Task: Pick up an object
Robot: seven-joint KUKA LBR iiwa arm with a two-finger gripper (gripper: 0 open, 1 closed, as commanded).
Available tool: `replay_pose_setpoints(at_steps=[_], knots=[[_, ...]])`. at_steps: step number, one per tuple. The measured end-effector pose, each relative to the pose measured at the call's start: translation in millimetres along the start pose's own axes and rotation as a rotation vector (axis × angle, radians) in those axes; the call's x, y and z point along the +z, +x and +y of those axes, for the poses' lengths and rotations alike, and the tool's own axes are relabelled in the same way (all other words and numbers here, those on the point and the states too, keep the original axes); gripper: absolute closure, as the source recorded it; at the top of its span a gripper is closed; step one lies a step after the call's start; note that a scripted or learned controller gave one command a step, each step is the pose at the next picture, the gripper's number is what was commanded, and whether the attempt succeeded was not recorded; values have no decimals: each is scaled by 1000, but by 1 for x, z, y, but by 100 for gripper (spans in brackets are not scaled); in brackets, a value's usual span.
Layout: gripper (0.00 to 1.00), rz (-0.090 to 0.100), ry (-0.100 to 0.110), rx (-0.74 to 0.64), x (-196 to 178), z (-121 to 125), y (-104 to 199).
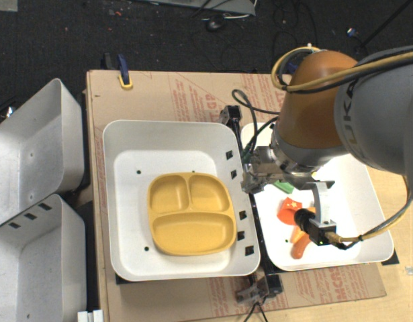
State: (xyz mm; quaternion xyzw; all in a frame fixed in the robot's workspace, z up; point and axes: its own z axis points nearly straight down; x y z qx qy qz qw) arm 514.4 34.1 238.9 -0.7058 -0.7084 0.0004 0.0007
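Gripper (272,178) hangs low over the left edge of the right bin (371,253), with the wrist (303,146) covering most of it from above. Whether it is open or closed cannot be told, and nothing is seen in its hold. Candidates close by: a green piece (285,187) pokes out right beneath it, half hidden. An orange piece (287,212) lies just beside it toward the bin's front wall, and a longer orange piece (299,246) a little further the same way. Yellow plate (191,213) sits well apart from the gripper, across the bin walls in the left bin (119,180) (broad, flat, low rim, so a poor bet for a pinch). Judgement: the step in hand is approach and choice of target, with the pick not yet made. To do it well, go for the closest thing, probably the green piece or the nearer orange piece. Centre over it before descending, since both look small and an off-centre close would likely knock them aside. The bin wall lies right next to the gripper on the plate's side, so keep clearance there or the descent may catch the rim. The orange pieces lie near each other, so closing across the narrow width of one should avoid dragging the other. Lift straight up and check that something comes with it.
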Motion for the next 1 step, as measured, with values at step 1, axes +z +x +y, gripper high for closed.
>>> replay_pose_setpoints(at_steps=[1], knots=[[100, 0, 1, -2, 13, -1, 50]])
